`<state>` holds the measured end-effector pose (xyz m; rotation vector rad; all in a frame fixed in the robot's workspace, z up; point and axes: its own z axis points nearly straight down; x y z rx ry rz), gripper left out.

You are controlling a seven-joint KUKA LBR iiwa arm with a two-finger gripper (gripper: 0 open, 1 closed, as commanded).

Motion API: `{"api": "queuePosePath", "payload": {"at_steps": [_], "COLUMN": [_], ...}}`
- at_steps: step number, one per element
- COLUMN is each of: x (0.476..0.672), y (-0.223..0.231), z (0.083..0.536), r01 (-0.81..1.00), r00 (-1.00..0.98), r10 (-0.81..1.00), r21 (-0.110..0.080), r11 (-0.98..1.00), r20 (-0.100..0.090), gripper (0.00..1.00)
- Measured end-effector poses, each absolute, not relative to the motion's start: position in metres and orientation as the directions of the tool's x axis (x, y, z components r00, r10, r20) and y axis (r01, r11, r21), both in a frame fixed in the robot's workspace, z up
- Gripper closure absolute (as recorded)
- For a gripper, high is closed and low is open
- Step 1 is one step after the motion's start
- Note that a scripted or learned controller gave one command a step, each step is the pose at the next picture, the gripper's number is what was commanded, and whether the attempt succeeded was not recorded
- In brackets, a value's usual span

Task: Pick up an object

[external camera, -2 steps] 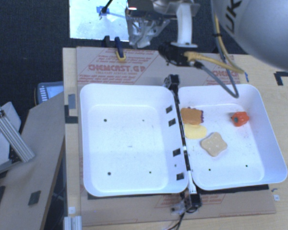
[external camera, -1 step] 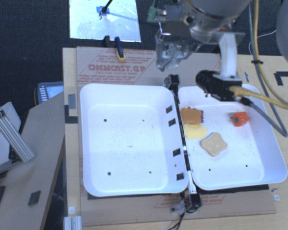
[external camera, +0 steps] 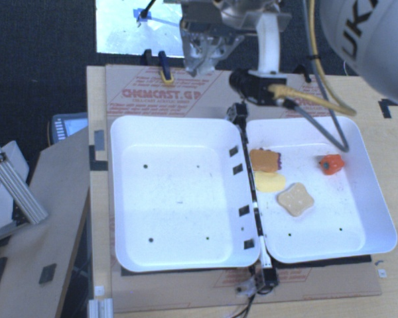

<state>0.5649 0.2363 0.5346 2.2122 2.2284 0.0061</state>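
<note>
gripper [external camera: 200, 61]: high at top of view, above the bench behind the bins. Fingers look slightly apart w/ nothing between them, but blurry, so can't tell for sure.
targets: all in right bin [external camera: 358, 240], below and to the right of the gripper, well apart from it.
count, bins: 2, side by side; left bin [external camera: 129, 197] sits directly below the gripper in view.
count, objects: 4 seen. 1 orange block w/ purple edge [external camera: 265, 159], 1 flat yellow piece [external camera: 270, 183], 1 tan toast-shaped piece [external camera: 296, 199], 1 red-orange pepper-like toy [external camera: 330, 164].
risk 1: orange block, yellow piece and toast piece lie touching or just beside each other. A descent there could nudge 2 at once or close on none.
risk 2: orange block and yellow piece sit close to the divider wall btwn bins. A finger could land on the rim.
risk 3: yellow piece looks v. flat, likely hard to get fingers under; prob slips.
risk 4: yellow hose [external camera: 318, 101] and grey cable hang over the right bin's back edge, near the red toy. Could snag or block.
easiest pick (judgement): red toy, as it stands alone.
</note>
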Motion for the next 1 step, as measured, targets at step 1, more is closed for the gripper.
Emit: {"api": "queuePosePath", "payload": {"at_steps": [1], "x": [0.4864], "y": [0.1898], "z": [0.5354], "r01": [1.0], "r00": [0.001], "r10": [1.0], "r21": [-0.002], "r11": [-0.001], "r20": [0.001], "gripper": [1.0]}}
